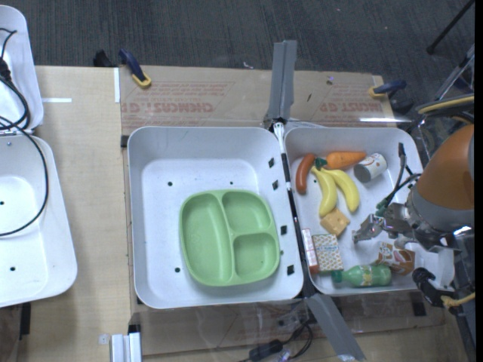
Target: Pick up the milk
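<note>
end effector (367, 231): over right bin (343, 136), fingers apart, nothing held | milk (327, 252): near bin's front-left edge

Crowded right bin (407, 137): bananas (336, 188), sausage (303, 172), carrot (345, 159), can (370, 167) up top; cheese (334, 222), milk (327, 252), bottle (364, 276) lower down. Narrow bare lane between bananas and gripper (367, 230). Left bin (151, 157): wide bare floor around green plate (230, 237).

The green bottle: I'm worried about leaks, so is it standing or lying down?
Lying down. The green bottle rests on its side along the right bin's near wall, cap pointing left.
</note>
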### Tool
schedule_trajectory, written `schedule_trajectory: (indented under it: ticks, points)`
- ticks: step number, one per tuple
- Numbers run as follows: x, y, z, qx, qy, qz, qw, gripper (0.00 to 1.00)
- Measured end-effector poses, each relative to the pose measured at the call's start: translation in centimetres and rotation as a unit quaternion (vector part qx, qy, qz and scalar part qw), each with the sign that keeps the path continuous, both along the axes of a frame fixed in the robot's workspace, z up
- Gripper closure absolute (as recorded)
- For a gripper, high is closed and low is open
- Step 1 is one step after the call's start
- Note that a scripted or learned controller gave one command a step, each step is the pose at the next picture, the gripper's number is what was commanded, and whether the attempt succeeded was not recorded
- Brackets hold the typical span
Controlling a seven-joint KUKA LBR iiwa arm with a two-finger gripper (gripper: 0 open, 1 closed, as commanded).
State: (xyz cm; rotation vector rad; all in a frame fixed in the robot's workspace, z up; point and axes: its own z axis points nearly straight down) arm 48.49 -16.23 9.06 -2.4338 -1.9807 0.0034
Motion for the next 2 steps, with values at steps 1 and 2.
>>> schedule_trajectory:
  ticks: [1, 2]
  points:
    - [-0.63, -4.54, 0.08, 0.0041, -0.001, 0.034, 0.9994, 0.00]
    - [-0.60, -4.73, 0.96, 0.0013, -0.001, 0.032, 0.9995, 1.00]
